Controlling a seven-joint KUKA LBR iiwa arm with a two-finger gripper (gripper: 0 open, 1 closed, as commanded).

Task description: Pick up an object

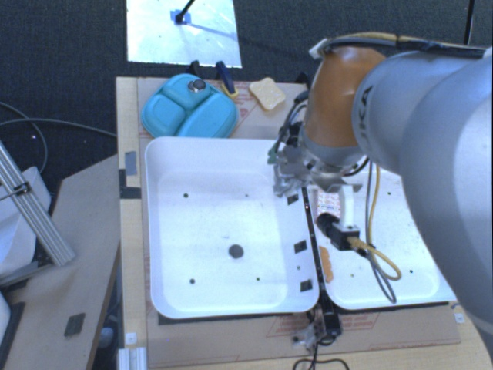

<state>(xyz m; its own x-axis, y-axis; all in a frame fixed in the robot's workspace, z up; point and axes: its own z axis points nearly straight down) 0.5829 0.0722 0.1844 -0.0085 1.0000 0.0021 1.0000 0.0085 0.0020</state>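
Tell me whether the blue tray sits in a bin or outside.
Outside. The blue tray lies on the bench behind the left bin, beyond its far rim, next to a yellow sponge.

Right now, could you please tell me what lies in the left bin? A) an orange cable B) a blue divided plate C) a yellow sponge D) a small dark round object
D: a small dark round object lies on the floor of the left bin, toward its middle.
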